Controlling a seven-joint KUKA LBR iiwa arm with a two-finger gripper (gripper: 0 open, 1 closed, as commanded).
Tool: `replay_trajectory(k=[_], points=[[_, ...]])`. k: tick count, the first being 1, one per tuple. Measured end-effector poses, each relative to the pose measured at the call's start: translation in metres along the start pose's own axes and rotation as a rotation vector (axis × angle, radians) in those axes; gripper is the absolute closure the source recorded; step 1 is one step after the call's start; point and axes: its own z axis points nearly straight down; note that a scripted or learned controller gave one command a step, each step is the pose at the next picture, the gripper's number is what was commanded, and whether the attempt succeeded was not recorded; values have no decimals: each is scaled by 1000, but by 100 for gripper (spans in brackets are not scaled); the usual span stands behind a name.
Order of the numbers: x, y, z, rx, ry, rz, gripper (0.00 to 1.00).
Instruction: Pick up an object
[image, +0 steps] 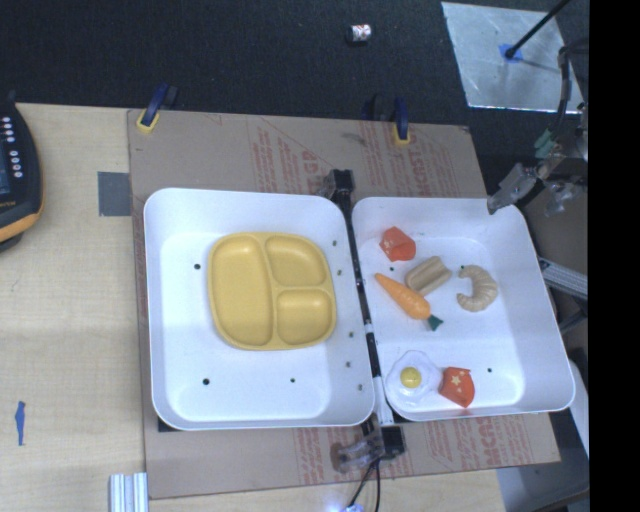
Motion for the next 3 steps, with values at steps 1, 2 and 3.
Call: replay_trajectory(k=[1,2,3], points=[[85,32,104,8,4,-8,0],[96,33,205,9,2,-3,0],[90,39,198,-3,-1,0,0]])
